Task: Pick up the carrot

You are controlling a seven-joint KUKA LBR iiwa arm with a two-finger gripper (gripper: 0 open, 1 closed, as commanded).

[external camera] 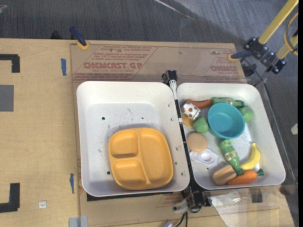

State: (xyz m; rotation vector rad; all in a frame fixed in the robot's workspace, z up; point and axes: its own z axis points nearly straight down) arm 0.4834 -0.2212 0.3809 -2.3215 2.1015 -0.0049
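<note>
I read this as the approach step, and I cannot tell the gripper's state: the carrot (244, 178) lies at the right bin's (272, 126) near edge, touching the banana (252, 158), so my next move needs a clean descent.

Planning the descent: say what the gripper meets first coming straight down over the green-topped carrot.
Probably the carrot; nothing lies over it, though the banana and a brown roll crowd its sides.

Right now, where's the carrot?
The carrot lies in the right bin at its near edge, toward the right corner, just below the banana and beside the brown bread roll.
</note>
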